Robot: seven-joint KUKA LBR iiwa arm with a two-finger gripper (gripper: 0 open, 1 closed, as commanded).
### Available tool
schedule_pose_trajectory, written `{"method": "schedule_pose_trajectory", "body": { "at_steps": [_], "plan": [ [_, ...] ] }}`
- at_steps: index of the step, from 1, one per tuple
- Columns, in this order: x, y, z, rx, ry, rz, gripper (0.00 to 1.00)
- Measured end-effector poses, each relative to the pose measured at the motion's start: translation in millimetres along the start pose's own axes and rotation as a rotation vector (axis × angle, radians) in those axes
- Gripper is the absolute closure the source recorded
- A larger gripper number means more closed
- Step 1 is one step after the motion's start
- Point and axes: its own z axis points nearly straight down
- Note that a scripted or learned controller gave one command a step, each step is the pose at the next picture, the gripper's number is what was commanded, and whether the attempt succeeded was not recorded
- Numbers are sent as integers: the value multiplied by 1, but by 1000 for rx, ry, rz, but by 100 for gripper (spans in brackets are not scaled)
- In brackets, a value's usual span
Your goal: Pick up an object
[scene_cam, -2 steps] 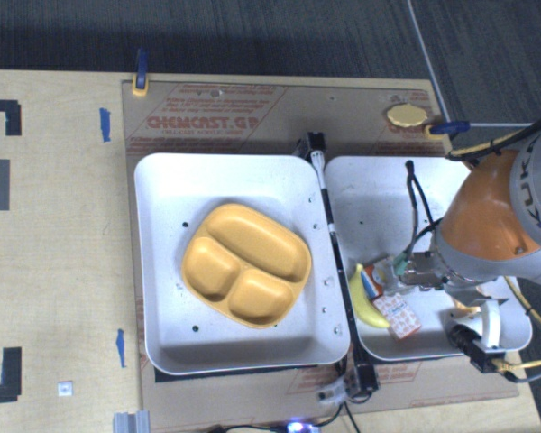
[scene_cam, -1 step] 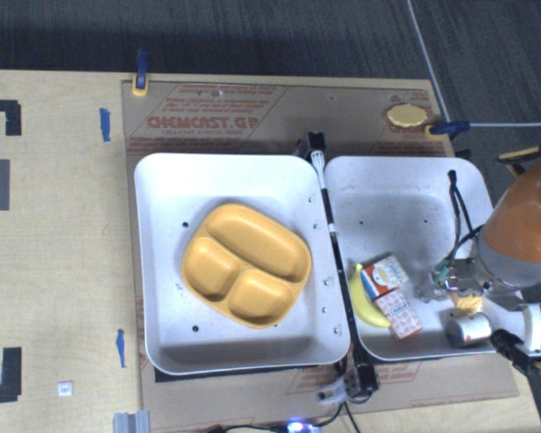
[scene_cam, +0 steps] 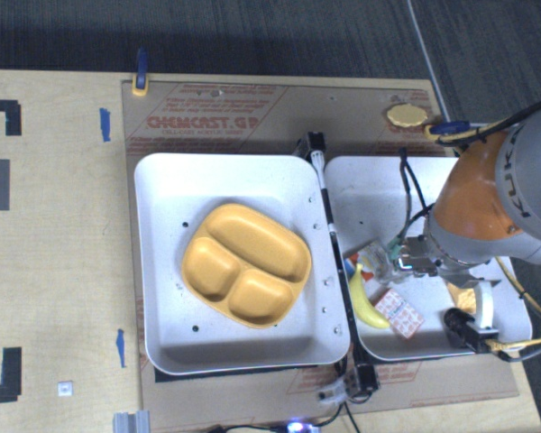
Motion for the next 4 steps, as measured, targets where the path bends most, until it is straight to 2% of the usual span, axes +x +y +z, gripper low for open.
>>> {"method": "schedule_pose_trajectory", "body": {
  "at_steps": [1, 2, 3, 4],
  "plan": [
    [-94, -19, 12, -2, -4, 3, 100],
    [-43, 80, 12, -4, 0, -1, 100],
    [-135, 57, 12, -3, -5, 1, 100],
    [-123, 61, 11, 2, 20, -7, 0]
  ]
}}
